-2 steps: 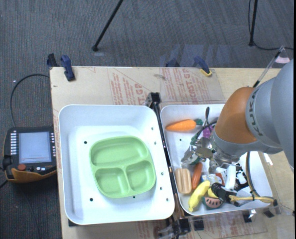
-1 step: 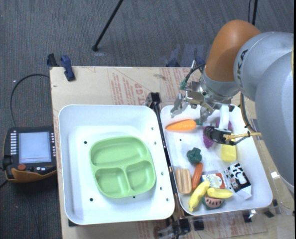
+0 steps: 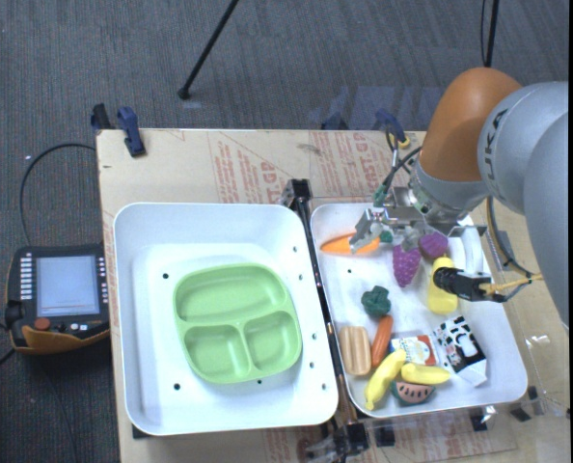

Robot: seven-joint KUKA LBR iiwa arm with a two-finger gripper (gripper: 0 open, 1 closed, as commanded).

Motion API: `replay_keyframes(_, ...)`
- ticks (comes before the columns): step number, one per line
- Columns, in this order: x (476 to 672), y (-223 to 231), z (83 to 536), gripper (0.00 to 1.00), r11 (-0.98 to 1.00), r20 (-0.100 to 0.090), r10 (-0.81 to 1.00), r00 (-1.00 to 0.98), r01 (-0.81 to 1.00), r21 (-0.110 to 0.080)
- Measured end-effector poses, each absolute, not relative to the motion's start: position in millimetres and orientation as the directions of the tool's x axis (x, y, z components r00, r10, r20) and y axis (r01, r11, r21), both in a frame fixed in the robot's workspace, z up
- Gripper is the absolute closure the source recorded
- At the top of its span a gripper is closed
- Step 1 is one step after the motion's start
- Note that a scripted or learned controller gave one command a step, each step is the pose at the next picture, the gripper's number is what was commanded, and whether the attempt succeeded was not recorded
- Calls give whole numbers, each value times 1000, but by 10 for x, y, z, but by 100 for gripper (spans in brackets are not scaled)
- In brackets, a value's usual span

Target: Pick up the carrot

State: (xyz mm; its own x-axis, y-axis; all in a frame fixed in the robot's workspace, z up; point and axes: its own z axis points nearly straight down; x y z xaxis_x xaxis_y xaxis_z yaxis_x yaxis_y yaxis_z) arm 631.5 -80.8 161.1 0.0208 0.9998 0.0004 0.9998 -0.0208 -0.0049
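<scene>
Reaching in over the right bin (image 3: 504, 355), the gripper (image 3: 371, 231) pinches a smooth, tapered orange carrot (image 3: 342, 245) by its thick end, its point aimed at the left bin (image 3: 137, 258). Below lie knobbly purple grapes (image 3: 403, 263), a dark green broccoli floret (image 3: 376, 302), a curved yellow banana (image 3: 385, 378) and a watermelon slice (image 3: 413, 392). A pale green three-section plate (image 3: 236, 321) rests in the left bin. Both bins sit on a printed board (image 3: 229, 162) over grey carpet (image 3: 45, 66), beside a handheld pendant (image 3: 60, 295).
</scene>
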Motion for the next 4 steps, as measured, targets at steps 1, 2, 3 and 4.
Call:
replay_keyframes(1, 6421, -1049, 838, 0, -218, 1, 976, 218, 976, -11)
replay_keyframes(2, 6408, -938, 853, 0, -566, -8, 824, 566, 824, -17)
replay_keyframes(3, 6393, -968, 838, 0, -826, -16, 564, 826, 563, -21)
replay_keyframes(4, 6302, -845, 856, 0, -973, -8, 229, 973, 229, -7)
